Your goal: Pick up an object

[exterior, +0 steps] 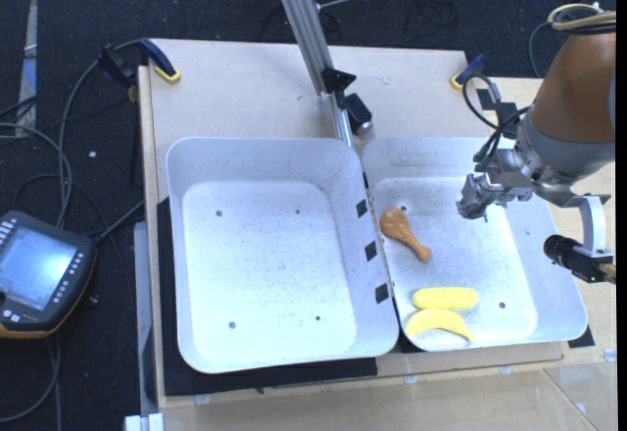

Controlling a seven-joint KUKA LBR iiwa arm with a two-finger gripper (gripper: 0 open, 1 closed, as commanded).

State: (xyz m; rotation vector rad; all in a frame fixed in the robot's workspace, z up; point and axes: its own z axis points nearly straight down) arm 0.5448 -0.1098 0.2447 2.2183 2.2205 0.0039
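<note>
Claw (474, 205): above right bin (549, 321), finger state impossible to tell, nothing visibly held. Approach step, by my judgement; next move calls for descent onto toy drumstick (405, 232) or bananas (443, 310).

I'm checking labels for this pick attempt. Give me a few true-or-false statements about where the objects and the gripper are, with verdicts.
1. The brown drumstick-shaped toy lies in the right bin. True.
2. Two yellow pieces lie in the left bin. False: they lie in the right bin, near its front edge.
3. The gripper is above the right bin. True.
4. The gripper holds the drumstick-shaped toy. False: the toy lies on the bin floor, apart from the gripper.
5. The two bins stand far apart. False: they sit side by side, meeting along the middle.
</note>
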